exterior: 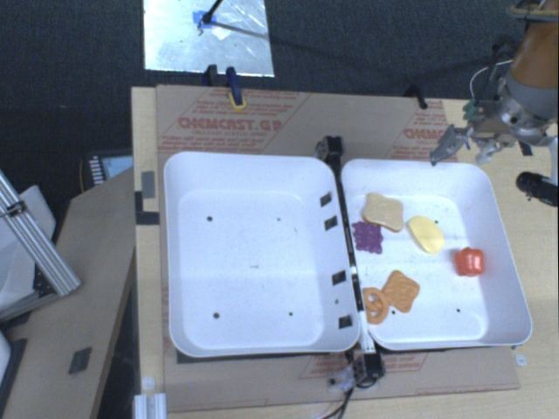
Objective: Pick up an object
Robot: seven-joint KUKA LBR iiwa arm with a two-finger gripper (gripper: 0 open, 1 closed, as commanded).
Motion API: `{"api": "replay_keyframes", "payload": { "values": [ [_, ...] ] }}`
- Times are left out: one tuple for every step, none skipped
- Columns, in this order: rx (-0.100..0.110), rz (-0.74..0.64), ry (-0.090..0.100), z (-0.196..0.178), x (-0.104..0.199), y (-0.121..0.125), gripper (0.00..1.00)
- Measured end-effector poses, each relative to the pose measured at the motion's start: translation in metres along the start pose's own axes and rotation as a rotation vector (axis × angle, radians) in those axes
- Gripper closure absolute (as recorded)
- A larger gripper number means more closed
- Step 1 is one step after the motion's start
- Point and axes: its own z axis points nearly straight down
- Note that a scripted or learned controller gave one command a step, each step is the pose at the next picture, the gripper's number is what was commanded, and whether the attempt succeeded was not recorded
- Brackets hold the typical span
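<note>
Pincer (467, 144) above bin's far rim (toys (410, 243) well apart)

I see even, bright overhead light; the white bins (253, 260) look nearly washed out, with faint shadows under their rims. The foil sheet (208, 24) far left glares, and the whole picture is slightly soft
</note>
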Motion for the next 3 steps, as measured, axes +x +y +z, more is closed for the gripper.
{"api": "replay_keyframes", "payload": {
  "values": [
    [-0.004,-0.003,-0.001,-0.012,0.0,0.001,1.0],
    [-0.014,-0.006,-0.002,-0.132,0.033,0.006,1.0],
    [-0.02,-0.008,-0.001,-0.281,0.097,-0.017,1.0]
  ]
}}
